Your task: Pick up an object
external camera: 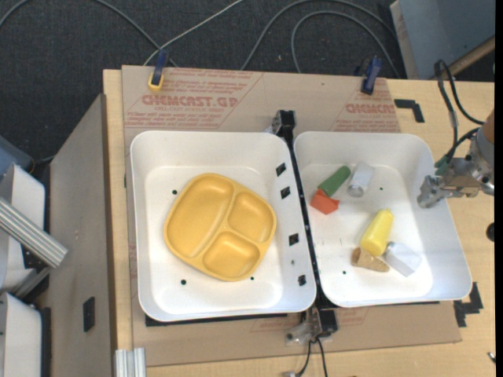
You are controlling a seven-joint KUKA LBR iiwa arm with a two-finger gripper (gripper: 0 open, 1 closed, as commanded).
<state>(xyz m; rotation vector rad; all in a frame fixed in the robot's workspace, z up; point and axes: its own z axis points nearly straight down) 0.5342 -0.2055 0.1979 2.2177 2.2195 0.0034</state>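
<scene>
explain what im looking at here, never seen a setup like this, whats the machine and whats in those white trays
One camera looks down at a slant on a bench holding two shallow white bins. The left bin holds a yellow divided plate. The right bin holds small items: a green block, an orange-red block, a small grey cylinder, a yellow bottle-like piece, a tan wedge and a pale grey block. The machine is a robot arm reaching in from the right; its gripper hangs by the right bin's right rim. Nothing is visibly held.
</scene>
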